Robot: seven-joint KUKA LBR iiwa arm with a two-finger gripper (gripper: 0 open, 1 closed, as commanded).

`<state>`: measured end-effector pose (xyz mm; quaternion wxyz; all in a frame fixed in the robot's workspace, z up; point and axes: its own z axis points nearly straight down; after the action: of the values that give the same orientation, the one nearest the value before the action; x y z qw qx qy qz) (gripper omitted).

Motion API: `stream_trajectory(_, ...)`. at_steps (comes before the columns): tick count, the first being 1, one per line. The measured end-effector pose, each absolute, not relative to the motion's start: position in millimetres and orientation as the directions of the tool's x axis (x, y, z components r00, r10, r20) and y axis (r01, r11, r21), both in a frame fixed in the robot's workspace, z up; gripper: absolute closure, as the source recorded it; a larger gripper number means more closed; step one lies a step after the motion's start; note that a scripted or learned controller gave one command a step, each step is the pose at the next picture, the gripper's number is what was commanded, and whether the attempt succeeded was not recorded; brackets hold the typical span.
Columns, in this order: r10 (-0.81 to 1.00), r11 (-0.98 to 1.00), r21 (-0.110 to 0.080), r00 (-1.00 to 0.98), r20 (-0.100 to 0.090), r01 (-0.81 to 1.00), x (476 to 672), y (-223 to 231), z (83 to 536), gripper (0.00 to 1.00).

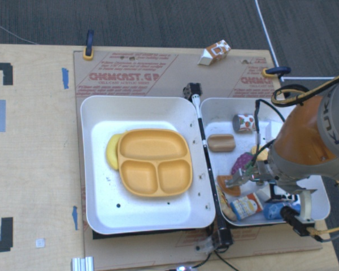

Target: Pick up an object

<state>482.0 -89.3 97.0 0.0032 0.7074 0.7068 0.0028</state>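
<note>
Arm enters from 3 o'clock, wrist bent down into the right bin [322, 205], so the gripper [237, 180] sits low at that bin's 8 o'clock among the clutter; whether it is wide, narrow or holding anything I cannot tell, the tip merges with the items beneath. Candidate objects lie here: brown bread roll [221, 143] at 11 o'clock, matte and rounded; purple grapes [243, 162] near centre, knobbly; small red-and-white carton [244, 122] at 12 o'clock; blue bottle [279, 210] at 6 o'clock. Left bin [96, 168] holds a smooth yellow divided plate [155, 162] with a yellow piece [112, 151] tucked under its 9 o'clock edge. Judgement: descent aimed at the crowded corner, a snug target
</note>
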Motion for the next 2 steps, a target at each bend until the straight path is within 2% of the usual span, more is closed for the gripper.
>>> stream_trajectory(1, 1.000, 0.001, 0.009, -0.001, 0.004, 1.000, 483.2, -90, 91, 0.00)
stream_trajectory(2, 1.000, -0.002, 0.022, 0.003, -0.008, 1.000, 485.6, -95, 102, 1.00)
